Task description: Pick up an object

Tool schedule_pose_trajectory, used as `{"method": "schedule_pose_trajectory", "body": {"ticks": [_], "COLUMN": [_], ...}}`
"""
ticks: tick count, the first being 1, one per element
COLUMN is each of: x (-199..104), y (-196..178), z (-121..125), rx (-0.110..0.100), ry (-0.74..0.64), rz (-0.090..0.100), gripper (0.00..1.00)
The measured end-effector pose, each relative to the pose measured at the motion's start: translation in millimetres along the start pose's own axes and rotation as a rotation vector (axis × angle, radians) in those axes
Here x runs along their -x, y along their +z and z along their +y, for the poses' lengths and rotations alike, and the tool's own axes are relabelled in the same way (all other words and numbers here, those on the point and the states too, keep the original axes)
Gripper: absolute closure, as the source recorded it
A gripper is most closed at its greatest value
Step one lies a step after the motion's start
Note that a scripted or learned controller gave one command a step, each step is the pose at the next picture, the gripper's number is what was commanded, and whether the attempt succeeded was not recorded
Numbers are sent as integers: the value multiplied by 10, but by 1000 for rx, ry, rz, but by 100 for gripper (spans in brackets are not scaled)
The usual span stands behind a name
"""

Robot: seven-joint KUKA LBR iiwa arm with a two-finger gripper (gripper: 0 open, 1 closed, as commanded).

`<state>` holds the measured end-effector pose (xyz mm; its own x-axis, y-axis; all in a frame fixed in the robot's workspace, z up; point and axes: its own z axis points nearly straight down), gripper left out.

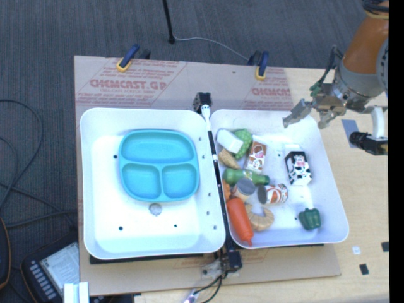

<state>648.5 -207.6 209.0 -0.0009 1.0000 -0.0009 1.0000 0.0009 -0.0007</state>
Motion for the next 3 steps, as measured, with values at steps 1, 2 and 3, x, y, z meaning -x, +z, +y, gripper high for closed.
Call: {"method": "schedule_pose_trajectory", "body": {"ticks": [1, 2, 3], "x": [-184, -406, -700], "y": [1219, 1214, 1209], "z": [57, -622, -1299], "rx": [6, 5, 10], "ry": [-1, 1, 2], "rz": [-2, -2, -3], "gripper": [0, 0, 0]}}
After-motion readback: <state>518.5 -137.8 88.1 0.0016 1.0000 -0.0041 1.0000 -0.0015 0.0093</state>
